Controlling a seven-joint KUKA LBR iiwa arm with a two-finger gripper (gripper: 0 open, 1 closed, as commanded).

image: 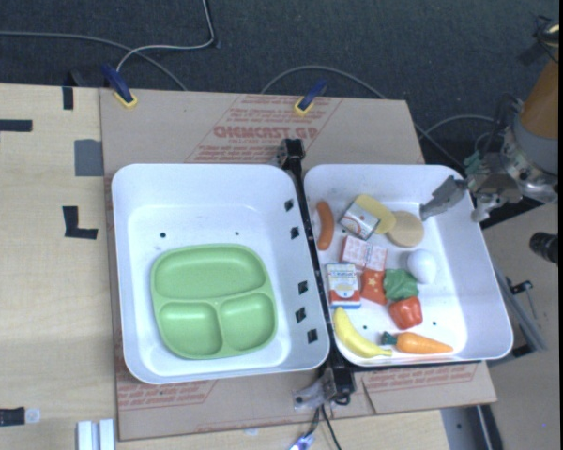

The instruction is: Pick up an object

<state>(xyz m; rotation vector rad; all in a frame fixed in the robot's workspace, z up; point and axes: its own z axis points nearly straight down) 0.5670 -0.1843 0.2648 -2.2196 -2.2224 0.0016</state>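
Observation:
The right bin (479, 279) holds several toy foods: a red sausage (325, 225), a small can (358, 220), a yellow block (382, 211), a tan round piece (406, 231), a pink box (364, 251), a white egg (422, 266), a red-and-white carton (342, 284), a red pepper (404, 308), a banana (356, 337) and a carrot (422, 344). My gripper (462, 202) hangs over the bin's upper right rim, just right of the tan piece. It is open, with nothing between its fingers.
The left bin (136, 195) contains a green divided plate (214, 300). A black divider with clips (302, 251) runs between the bins. Cardboard (253, 129) lies under both, clamped at the back. Cables trail across the dark floor behind.

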